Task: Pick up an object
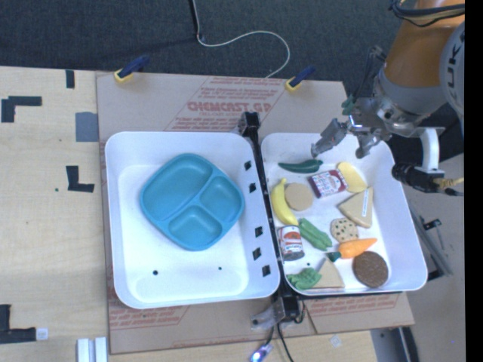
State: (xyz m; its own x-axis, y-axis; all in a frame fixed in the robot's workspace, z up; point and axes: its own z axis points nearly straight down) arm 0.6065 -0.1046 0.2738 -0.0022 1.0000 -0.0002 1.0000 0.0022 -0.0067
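Observation:
My gripper (pixel 347 142) hangs above the far edge of the right bin (pixel 404 225), its two fingers spread open with nothing between them. Just below it lie a green pepper (pixel 300 165), a red-labelled packet (pixel 327 182) and a yellow piece (pixel 351 176). Further toward the front of that bin are a banana (pixel 281 203), a round tan cookie (pixel 299 197), a cheese wedge (pixel 358 208), a spotted cracker (pixel 343 228), a green pickle (pixel 315 233), a carrot (pixel 355 248), a small can (pixel 291 242) and a brown patty (pixel 370 268).
The left bin (pixel 124 194) holds a blue divided plate (pixel 192 200). A black divider (pixel 258 194) runs between the bins. A white cable (pixel 241 40) loops behind the bench. Blue-and-yellow clamps (pixel 132 68) (pixel 300 77) pin the cardboard at the back.

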